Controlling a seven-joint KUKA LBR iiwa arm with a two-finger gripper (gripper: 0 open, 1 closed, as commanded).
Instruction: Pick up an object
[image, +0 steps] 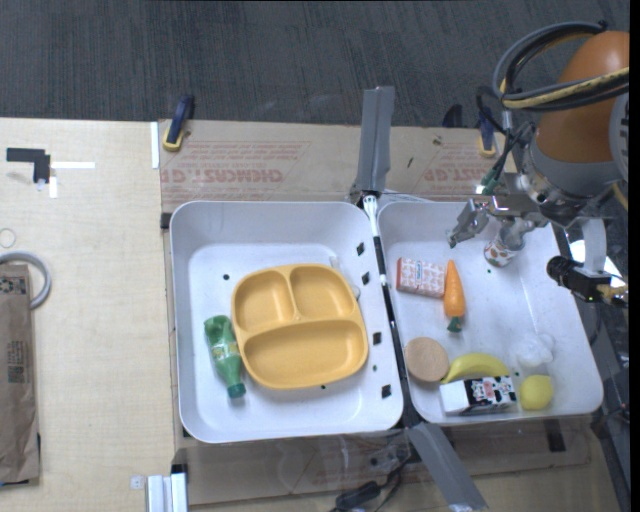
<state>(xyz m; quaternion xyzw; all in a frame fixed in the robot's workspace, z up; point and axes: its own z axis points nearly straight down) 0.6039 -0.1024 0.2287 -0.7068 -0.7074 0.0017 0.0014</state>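
Note:
My gripper (482, 238) hangs over the far part of the right bin (572, 300), open, with nothing between its fingers. Just below and left of it lie a red and white packet (420, 276) and an orange carrot (454, 289). Along the bin's near side sit a tan round disc (427, 359), a banana (476, 366), a small black and white carton (479, 394) and a lemon (537, 391). A pale clear lump (534, 350) rests near the right wall.
The left bin (195, 260) holds a yellow divided plate (300, 325) and a green bottle (225, 355) lying beside it. A raised divider (376, 240) separates the bins. Cardboard (270, 160) lies behind them, and the arm's cables (545, 60) loop at the upper right.

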